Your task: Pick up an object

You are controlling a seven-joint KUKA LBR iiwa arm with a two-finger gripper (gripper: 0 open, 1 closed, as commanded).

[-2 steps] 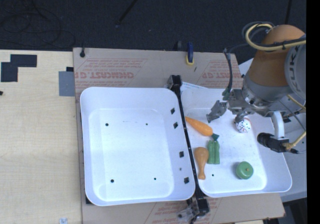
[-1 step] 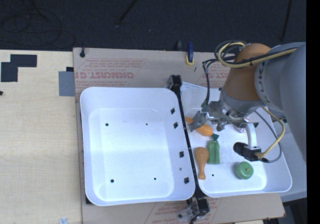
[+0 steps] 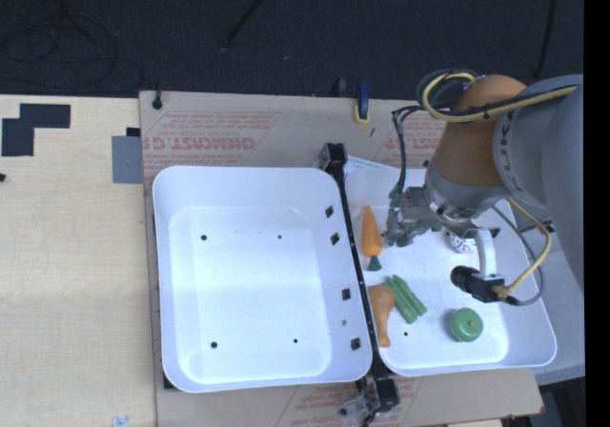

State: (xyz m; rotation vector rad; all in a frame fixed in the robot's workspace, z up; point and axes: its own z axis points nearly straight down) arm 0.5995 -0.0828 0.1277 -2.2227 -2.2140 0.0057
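Observation:
The right bin point(image 3: 519, 349) holds several small things. An orange carrot-shaped piece point(image 3: 370, 231) lies by the bin's left wall. A second orange piece point(image 3: 381, 311) lies lower down. Green bean-like sticks point(image 3: 407, 298) rest beside it. A round green piece point(image 3: 466, 324) sits toward the bin's lower right. A small white and red item point(image 3: 464, 243) lies under the wrist. My gripper point(image 3: 398, 228) reaches down into the right bin just right of the upper orange piece, and I see nothing held in it.
The left bin point(image 3: 181, 215) sits beside the right one, joined by a black hinge strip point(image 3: 345, 263). Both rest on a cardboard sheet point(image 3: 229, 134). A black cable plug point(image 3: 477, 284) hangs from the arm over the right bin.

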